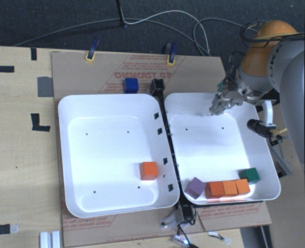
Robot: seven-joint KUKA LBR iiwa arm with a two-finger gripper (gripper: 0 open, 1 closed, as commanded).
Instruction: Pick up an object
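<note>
- The gripper (220, 104) hung over the back edge of the right bin (209, 138); whether it was open, or had hold of anything, could not be told.
- Along that bin's front wall lay a purple block (195, 187), two orange blocks (229, 188) side by side, and a green block (251, 175).
- In the left bin (106, 138) sat one orange cube (149, 170).
- A blue block (131, 84) lay on the cardboard behind the bins.

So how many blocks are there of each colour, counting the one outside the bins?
Orange: 3, one in the left bin, two in the right bin
Light orange: 1
Purple: 1
Green: 1
Blue: 1, on the cardboard behind the bins
Total: 7
</note>
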